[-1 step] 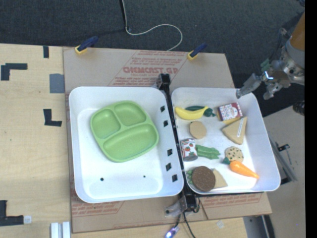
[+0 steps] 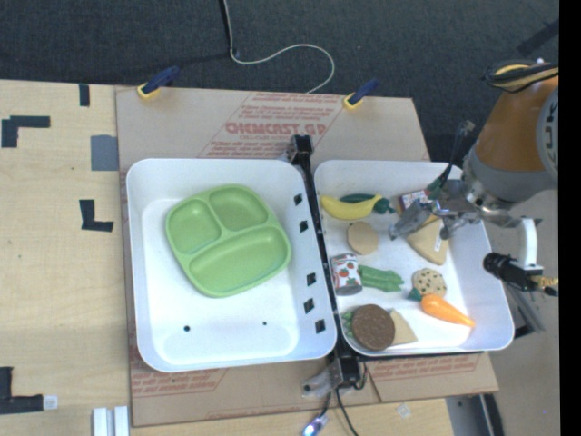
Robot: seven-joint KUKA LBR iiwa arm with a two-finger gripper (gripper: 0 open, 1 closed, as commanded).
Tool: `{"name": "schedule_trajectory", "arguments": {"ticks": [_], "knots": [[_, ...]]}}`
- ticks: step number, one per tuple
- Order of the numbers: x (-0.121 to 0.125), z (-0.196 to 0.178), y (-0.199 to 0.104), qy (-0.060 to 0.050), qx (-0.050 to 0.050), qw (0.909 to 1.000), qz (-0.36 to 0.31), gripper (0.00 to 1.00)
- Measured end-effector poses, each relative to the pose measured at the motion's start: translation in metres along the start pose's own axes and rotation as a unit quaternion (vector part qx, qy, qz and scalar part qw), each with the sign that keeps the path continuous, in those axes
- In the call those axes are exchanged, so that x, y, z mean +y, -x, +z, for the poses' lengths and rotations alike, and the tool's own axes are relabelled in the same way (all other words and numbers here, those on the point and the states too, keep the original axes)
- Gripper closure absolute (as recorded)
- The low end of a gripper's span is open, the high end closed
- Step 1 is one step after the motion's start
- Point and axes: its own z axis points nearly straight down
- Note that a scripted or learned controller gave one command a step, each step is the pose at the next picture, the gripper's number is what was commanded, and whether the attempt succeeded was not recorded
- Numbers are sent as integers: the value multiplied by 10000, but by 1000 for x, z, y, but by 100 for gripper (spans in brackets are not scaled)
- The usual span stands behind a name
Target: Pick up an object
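Objects for picking all sat in the right bin (image 2: 490, 339), none lifted yet. Left to right: left bin (image 2: 145, 243) carried a green divided plate (image 2: 229, 238), in its middle toward the far edge. Right bin: banana (image 2: 348, 207) near far-left corner, round tan biscuit (image 2: 363, 239) just beside it, small can (image 2: 346, 273) at the left wall, green veg piece (image 2: 381, 279) touching the can, dark round patty (image 2: 371, 326) at the near edge, cookie (image 2: 428, 282) and carrot (image 2: 445, 310) toward the near-right corner. Cheese-like wedge (image 2: 431, 242) lay mid-bin toward the far side. Gripper (image 2: 419, 218) hung right over the wedge, low; cannot tell how its tool end was set, too blurred. Nothing seen held. Judged: approach stage only, grasp and lift were left to do.
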Motion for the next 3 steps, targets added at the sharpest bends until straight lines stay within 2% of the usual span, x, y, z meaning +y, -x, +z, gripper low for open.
{"name": "schedule_trajectory", "arguments": {"ticks": [1, 2, 3], "knots": [[-66, -69, -45, 20, -6, 10000, -8, 0], [-63, -77, -43, 27, -11, 10000, -11, 100], [-61, -122, -126, 49, -14, 10000, -20, 100]]}}
